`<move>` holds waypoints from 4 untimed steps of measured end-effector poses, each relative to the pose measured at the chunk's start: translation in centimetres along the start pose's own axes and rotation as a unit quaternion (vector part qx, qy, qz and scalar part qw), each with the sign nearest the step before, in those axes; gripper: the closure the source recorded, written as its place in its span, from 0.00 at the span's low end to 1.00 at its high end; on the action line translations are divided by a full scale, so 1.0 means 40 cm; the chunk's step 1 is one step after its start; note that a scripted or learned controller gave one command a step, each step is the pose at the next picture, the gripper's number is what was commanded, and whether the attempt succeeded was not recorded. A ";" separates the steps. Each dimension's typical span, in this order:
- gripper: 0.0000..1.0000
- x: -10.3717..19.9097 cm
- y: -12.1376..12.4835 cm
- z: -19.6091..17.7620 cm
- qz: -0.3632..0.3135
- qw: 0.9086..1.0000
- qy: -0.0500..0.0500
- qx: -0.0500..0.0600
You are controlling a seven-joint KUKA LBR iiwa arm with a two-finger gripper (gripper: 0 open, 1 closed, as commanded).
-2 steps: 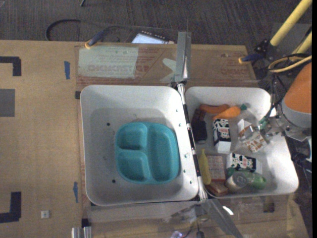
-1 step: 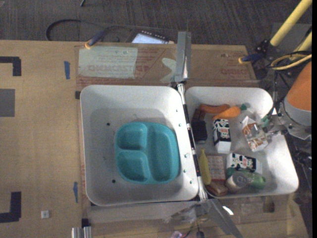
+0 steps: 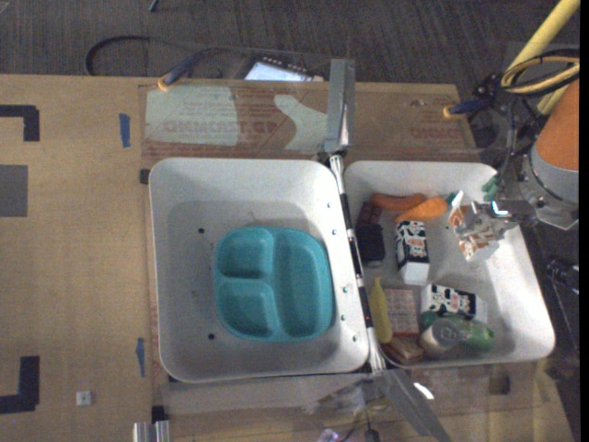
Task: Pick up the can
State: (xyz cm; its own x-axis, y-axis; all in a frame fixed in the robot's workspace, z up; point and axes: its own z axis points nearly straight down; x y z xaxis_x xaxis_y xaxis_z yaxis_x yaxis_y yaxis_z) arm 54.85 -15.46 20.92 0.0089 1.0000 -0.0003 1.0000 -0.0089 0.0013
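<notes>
A teal three-compartment plastic tray [image 3: 273, 283] lies in the left white bin [image 3: 175, 191], while a green-labelled metal can [image 3: 448, 335] lies among packets in the right white bin [image 3: 526, 293].

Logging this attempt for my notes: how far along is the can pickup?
Nothing looks done yet: the can lies at the near end of the right bin, beside a green item. The gripper is over that bin's far side, well away from the can. Reaching, grasping and lifting all remain.
</notes>
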 end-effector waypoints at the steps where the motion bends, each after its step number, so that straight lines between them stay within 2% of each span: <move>1: 1.00 0.001 0.003 -0.024 -0.001 1.000 0.000 -0.001; 2: 1.00 -0.010 0.047 0.000 0.167 0.986 -0.001 0.000; 3: 1.00 0.139 -0.011 -0.082 0.258 0.966 0.000 0.002; 4: 1.00 0.168 0.089 -0.038 0.389 0.921 -0.001 0.001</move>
State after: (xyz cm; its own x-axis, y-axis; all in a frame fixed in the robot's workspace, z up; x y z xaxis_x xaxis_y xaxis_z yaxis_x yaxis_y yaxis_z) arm 58.47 -8.77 22.42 0.7233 0.6906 -0.0014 0.6906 -0.7233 -0.0005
